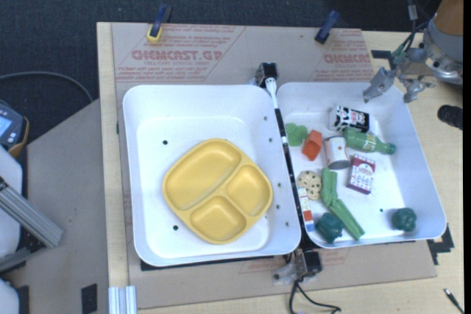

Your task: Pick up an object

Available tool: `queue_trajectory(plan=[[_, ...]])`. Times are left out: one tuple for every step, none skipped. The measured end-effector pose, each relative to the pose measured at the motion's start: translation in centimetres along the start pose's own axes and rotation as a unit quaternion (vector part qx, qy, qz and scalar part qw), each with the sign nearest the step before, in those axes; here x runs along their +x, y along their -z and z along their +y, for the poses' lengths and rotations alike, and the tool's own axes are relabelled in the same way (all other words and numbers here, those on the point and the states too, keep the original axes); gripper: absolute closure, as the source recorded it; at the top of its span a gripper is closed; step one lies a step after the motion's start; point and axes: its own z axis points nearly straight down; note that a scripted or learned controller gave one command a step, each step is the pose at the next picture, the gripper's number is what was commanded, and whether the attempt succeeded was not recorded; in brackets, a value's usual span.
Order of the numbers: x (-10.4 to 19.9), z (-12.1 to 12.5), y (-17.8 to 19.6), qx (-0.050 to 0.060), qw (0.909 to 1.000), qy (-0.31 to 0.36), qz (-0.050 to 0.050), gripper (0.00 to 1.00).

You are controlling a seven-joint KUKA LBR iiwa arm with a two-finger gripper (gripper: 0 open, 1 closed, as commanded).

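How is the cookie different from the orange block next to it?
The cookie is round, flat and pale tan with dark spots, while the orange block is chunky, angular and one plain colour. The cookie lies by the bin's left wall, lower in the view; the orange block sits higher up, beside a light green piece. Both are small and lie in the right bin, apart from the gripper.

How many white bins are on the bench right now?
2: the left bin holds a yellow tray; the right bin holds the small toys.
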Motion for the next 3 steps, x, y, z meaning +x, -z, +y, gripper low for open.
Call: queue_trajectory(plan=[[0.0,0.3,1.0,-0.008,1.0000,0.002,-0.002,0.00],[-0.2,1.3,-4.5,-0.005,1.0000,0.002,-0.002,0.00],[-0.7,2.1,-8.6,-0.010,1.0000,0.002,-0.001,0.00]])
